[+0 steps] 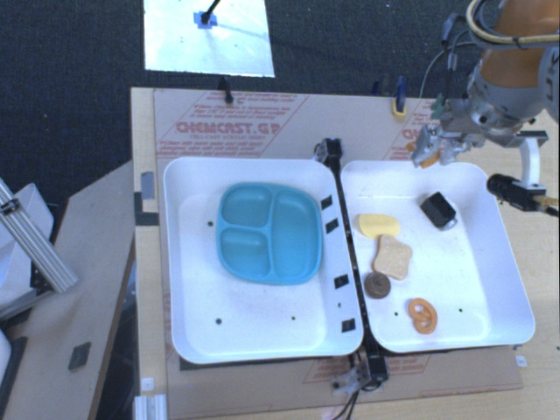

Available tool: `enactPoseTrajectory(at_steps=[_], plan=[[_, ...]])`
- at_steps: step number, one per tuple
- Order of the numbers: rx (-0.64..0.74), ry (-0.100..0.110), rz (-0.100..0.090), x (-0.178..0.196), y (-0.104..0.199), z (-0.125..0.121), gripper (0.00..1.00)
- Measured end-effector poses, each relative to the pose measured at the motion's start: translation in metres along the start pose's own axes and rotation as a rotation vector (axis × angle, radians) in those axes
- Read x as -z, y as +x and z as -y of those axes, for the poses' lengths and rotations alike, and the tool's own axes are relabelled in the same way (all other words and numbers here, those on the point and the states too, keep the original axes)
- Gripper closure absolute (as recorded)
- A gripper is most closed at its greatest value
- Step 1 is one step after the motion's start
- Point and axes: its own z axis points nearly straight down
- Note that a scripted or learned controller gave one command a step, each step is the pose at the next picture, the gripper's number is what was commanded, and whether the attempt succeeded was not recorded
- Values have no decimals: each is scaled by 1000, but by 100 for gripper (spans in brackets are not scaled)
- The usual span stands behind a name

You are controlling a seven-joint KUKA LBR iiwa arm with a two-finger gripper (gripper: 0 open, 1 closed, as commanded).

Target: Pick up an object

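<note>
Desk (262,112) carries two bins. Left bin (197,322): blue plate (267,233). Right bin (490,313): black block (438,209), yellow piece (378,226), toast (394,256), brown disc (377,284), pretzel (423,315). Pincer (430,153) hangs over far rim; opening cannot be told, nothing visibly held. Block likely light, stiff; take across short sides.

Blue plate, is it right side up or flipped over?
Right side up: the plate shows its three hollow compartments facing up in the left bin.

env: robot lab | evid: KUKA arm (516,42), test bench (262,116) w/ 2 white bins (188,261), taped cables
</note>
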Motion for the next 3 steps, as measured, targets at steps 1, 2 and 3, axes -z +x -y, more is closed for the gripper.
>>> enactPoseTrajectory(at_steps=[1,2,3], plan=[[5,8,-4,-4,61,0,100],[4,8,-4,-20,108,-4,100],[4,7,-4,-16,162,-3,100]])
